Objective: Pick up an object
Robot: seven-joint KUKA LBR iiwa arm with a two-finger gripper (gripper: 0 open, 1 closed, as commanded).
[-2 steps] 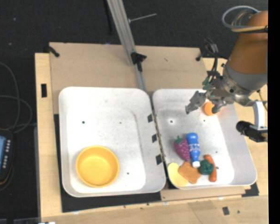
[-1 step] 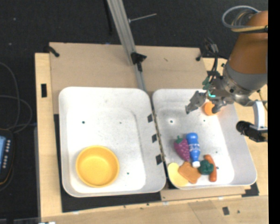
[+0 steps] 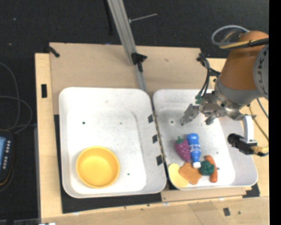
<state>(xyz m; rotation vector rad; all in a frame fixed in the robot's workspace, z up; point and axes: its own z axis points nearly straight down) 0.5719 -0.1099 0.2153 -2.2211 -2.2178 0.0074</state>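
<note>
My gripper (image 3: 195, 120) hangs over the upper part of the right bin (image 3: 234, 170), open, with nothing between its fingers. Below it, near the bin's front, lies a cluster of toys: a purple bunch of grapes (image 3: 181, 149), a blue bottle with a white cap (image 3: 193, 146), an orange-brown slice (image 3: 189, 174), a green and orange carrot (image 3: 209, 167), and a pale yellow piece (image 3: 173, 178) at the front left corner. The gripper stands apart from all of them, a little above the bottle in the view.
In the left bin (image 3: 107, 111) a yellow bowl (image 3: 98, 166) sits at the front left. A metal pole (image 3: 124, 27) slants in from the top toward the gap between the bins. A black cabled fitting (image 3: 241, 143) hangs at the arm's right.
</note>
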